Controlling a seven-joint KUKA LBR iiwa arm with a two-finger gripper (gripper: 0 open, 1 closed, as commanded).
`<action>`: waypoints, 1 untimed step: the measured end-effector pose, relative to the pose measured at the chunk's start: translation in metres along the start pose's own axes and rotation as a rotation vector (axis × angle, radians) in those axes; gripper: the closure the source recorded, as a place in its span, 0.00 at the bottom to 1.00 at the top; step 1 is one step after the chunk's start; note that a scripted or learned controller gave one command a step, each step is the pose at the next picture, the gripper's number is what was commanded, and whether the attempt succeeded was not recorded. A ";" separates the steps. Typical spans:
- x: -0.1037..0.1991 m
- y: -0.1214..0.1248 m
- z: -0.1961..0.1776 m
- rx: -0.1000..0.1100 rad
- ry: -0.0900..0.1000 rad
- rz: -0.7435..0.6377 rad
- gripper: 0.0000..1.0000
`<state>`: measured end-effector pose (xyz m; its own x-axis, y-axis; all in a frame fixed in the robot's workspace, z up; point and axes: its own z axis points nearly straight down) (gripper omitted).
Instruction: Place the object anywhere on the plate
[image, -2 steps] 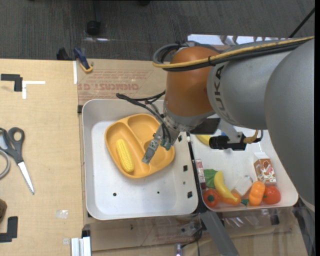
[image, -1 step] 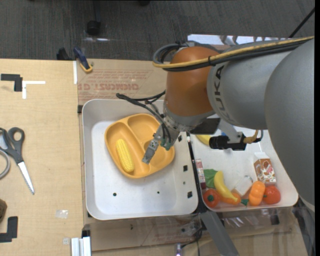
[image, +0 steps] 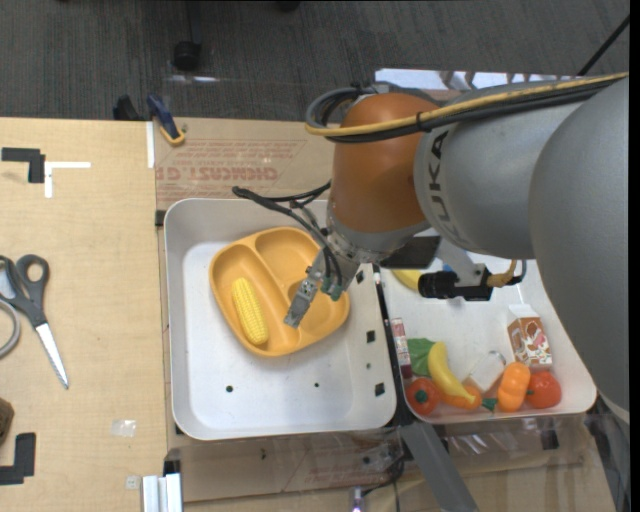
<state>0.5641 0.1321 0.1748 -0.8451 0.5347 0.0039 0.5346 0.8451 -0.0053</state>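
A grey KUKA arm with an orange band reaches in from the right over two shallow white bins, its gripper (image: 312, 293) poised low above the right-hand section of a yellow divided plate (image: 232, 262) in the left bin (image: 270, 395). The two slim fingers (image: 297, 307) stand slightly parted, and nothing is seen between them. An ear of toy corn (image: 249, 310) lies lengthwise in the plate's left section — well inside the rim, apart from the fingertips. The plate sits tilted toward the upper part of its bin, with bare white floor below it. In the right bin (image: 572, 400) a cluster of toy food gathers along the near edge: a banana (image: 449, 377), a green piece (image: 422, 353) just beside it, a red piece (image: 422, 398), an orange pepper (image: 512, 386), a tomato (image: 544, 391) and a small carton (image: 529, 342). On the wooden bench (image: 80, 300) to the left — well clear of both bins — rests a pair of scissors (image: 38, 310) with grey handles.
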 end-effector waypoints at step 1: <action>0.000 0.000 0.000 0.000 0.000 0.000 0.00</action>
